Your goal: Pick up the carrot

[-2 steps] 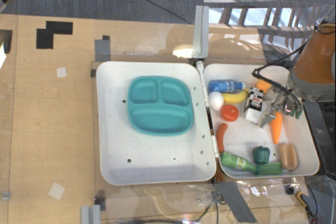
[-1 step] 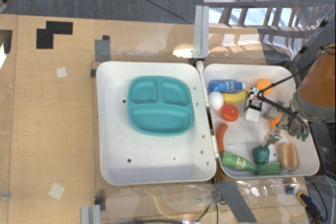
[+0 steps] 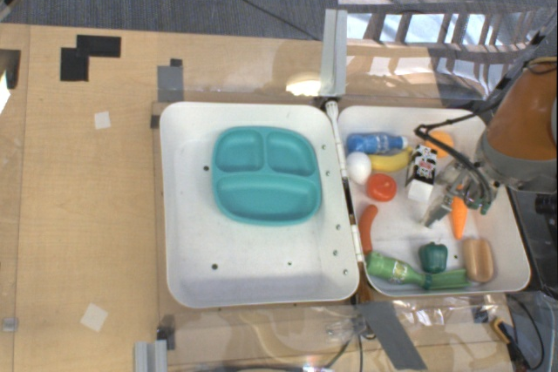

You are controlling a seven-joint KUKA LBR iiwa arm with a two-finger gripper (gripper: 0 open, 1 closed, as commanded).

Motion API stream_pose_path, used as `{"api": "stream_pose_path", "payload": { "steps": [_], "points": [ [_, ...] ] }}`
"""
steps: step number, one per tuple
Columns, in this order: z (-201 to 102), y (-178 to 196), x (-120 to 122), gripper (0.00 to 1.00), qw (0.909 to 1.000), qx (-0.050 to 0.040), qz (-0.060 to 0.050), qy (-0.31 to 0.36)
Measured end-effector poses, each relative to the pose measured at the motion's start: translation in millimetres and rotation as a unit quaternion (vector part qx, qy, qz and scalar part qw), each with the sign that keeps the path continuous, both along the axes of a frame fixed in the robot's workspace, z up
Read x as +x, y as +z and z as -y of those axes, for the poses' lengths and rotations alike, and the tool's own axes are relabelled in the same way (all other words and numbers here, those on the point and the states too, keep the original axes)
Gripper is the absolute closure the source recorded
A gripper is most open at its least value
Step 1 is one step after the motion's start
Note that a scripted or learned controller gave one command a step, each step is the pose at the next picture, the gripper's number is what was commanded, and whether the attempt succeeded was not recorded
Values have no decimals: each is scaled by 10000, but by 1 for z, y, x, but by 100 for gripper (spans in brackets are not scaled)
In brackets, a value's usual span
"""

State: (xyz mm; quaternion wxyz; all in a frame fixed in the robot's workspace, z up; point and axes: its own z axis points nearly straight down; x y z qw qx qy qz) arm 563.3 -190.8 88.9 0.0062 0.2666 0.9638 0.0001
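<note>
In the right bin (image 3: pixel 514 274) the carrot (image 3: pixel 459 218) looks light, stiff and slick, so grab mid-body; can't tell the tool's (image 3: pixel 460 192) state.

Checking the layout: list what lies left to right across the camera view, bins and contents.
Teal divided plate in left white bin → white egg → round red tomato → black-and-white carton → orange carrot → tan bread roll.

arm (image 3: pixel 523 135): cut by right edge | carrot (image 3: pixel 459 219): top hidden by hand (image 3: pixel 453 192)
</note>
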Motion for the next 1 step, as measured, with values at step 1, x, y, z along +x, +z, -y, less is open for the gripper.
{"api": "stream_pose_path", "payload": {
  "steps": [1],
  "points": [
    [-32, 1, -38, 0, 9984, 7, 19, -567]
  ]
}}
